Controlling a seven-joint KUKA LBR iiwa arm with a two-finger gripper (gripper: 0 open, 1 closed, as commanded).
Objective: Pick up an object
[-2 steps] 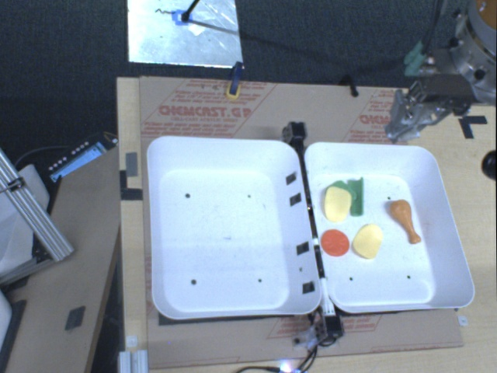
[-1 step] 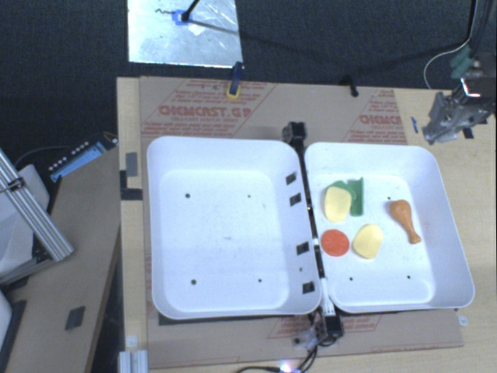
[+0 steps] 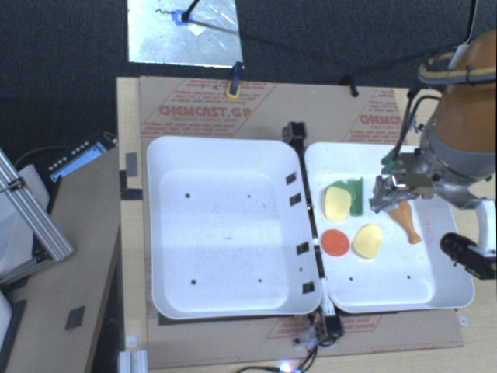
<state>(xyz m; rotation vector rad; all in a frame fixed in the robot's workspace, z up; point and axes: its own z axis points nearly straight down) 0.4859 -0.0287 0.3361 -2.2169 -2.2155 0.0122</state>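
The right bin (image 3: 404,294) holds a pale yellow piece (image 3: 337,203) lying against a green block (image 3: 356,196), a red disc (image 3: 335,242), a yellow lemon-like piece (image 3: 368,241) and an orange-brown drumstick shape (image 3: 405,220). My gripper (image 3: 386,199) hangs over the right bin's upper middle, just right of the green block and above the upper end of the drumstick. I see nothing held between its fingers.
The left bin (image 3: 225,224) lies beside the right one, with a black hinge strip (image 3: 307,231) between them. Both rest on a cardboard sheet (image 3: 210,107). A shiny metal plate (image 3: 185,20) lies at the back. A metal frame (image 3: 31,216) stands at the left.
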